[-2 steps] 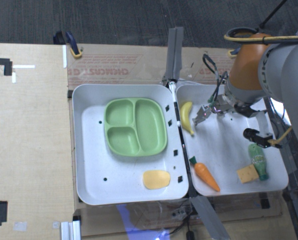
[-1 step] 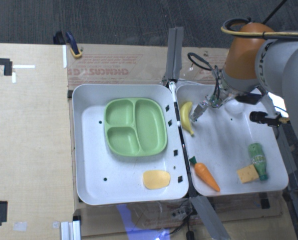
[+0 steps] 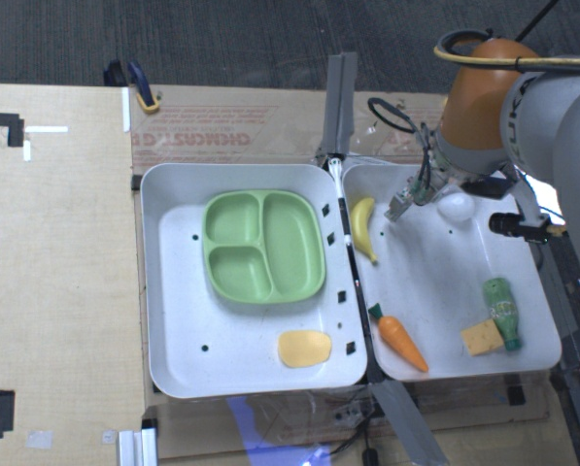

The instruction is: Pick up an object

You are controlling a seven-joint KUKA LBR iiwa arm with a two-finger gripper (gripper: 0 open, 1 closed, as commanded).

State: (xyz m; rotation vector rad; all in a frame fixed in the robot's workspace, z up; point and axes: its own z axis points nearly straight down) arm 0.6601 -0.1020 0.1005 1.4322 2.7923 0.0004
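From where I stood, the bench carried 2 shallow white bins set side by side, the left bin and the right bin meeting along a raised divider. The grey arm, with its orange band above the wrist, reached in from the right and hung over the back of the right bin. Its gripper pointed down and toward the left, its tip low over the white floor just beside the top end of a yellow banana. Whether the claw was spread or closed I could not tell; the tip was small and dark against the bin, and nothing showed as held in it.

The banana lay along the left wall of the right bin, close to the divider. Nearer the front, an orange carrot with a green top lay slanted by that same wall. Toward the front right corner a green bottle lay on its side, with a yellow block touching it on the left.

In the left bin sat a green divided plate with 3 compartments, and near the front a pale yellow, rounded piece lay apart from it.
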